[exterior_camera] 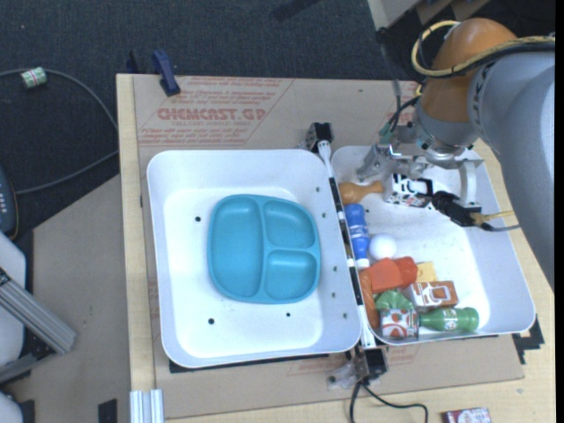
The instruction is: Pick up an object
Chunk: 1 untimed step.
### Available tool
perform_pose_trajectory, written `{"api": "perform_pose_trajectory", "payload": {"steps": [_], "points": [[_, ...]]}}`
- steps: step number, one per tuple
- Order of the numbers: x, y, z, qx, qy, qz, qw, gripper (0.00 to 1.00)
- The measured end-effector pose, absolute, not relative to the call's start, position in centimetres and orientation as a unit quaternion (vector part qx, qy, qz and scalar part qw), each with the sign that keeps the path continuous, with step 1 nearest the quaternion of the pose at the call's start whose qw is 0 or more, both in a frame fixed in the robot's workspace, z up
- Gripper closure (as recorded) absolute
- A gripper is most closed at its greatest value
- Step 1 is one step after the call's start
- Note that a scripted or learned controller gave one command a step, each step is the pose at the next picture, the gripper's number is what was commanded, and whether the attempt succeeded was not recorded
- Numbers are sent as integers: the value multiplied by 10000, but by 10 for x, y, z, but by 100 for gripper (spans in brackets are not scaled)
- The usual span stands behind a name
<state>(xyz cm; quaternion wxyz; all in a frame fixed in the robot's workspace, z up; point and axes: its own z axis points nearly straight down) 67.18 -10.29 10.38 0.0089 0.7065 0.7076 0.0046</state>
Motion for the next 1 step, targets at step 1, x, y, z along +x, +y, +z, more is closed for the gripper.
{"api": "perform_pose_trajectory", "payload": {"steps": [1], "points": [[676,-138,98,7053,7087,89,134,0]]}}
